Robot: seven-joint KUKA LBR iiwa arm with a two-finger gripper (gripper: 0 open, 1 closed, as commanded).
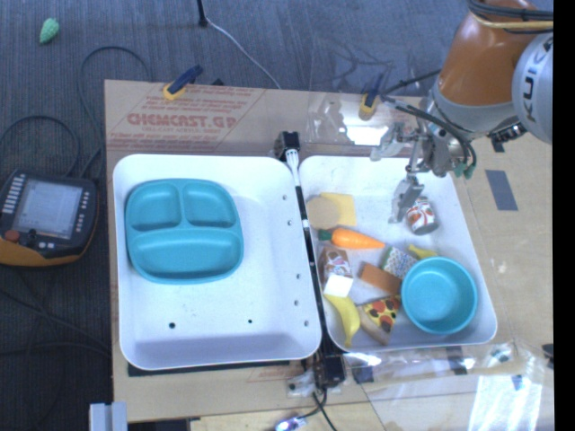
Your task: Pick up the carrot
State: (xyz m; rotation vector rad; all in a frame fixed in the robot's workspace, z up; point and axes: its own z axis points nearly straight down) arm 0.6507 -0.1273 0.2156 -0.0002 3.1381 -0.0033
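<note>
Spotted carrot (358,238) lying flat mid right bin (467,241), just beside yellow slice (331,209), likely light, stiff, smooth toy, best pinched across thick orange middle; hand (406,196) hung over bin's far end beside red-white item (420,215), grip state unclear, nothing visibly held.

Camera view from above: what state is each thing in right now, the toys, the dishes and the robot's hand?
carrot: lying flat in the right bin, untouched
hand: hanging over the right bin, above and right of the carrot
banana: lying along the bin's left wall
blue bowl: upright in the near right corner
blue tray: flat in the left bin
pizza slice: lying beside the bowl
</note>
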